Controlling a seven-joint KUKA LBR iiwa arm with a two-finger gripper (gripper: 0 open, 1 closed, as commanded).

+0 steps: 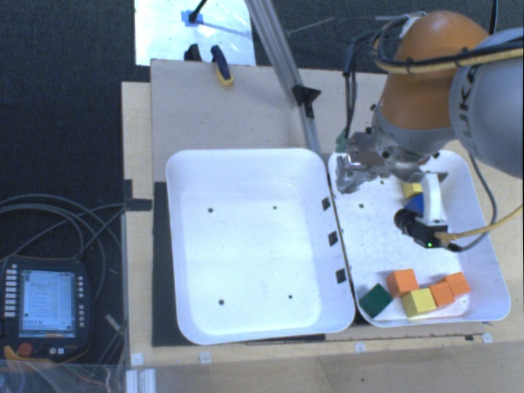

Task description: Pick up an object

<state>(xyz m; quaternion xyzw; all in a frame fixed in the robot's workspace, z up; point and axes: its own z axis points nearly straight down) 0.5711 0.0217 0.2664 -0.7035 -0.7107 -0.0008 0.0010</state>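
Observation:
My gripper [347, 175] hangs over the far left corner of the right bin [485, 244], close to the wall shared with the left bin. Nothing shows in its grasp. A yellow block [411, 190] and a blue block [417, 205] lie just right of it, partly covered by the wrist. At the bin's near edge lie a green block [376, 300], an orange block [401, 282], a yellow block [419, 302] and two more orange blocks [442, 292] [458, 283], close together.
The left bin [184, 219] stands beside the right one. A slanted metal pole [278, 47] crosses the back of the bench. A teach pendant [45, 305] with cables lies on the floor at the left.

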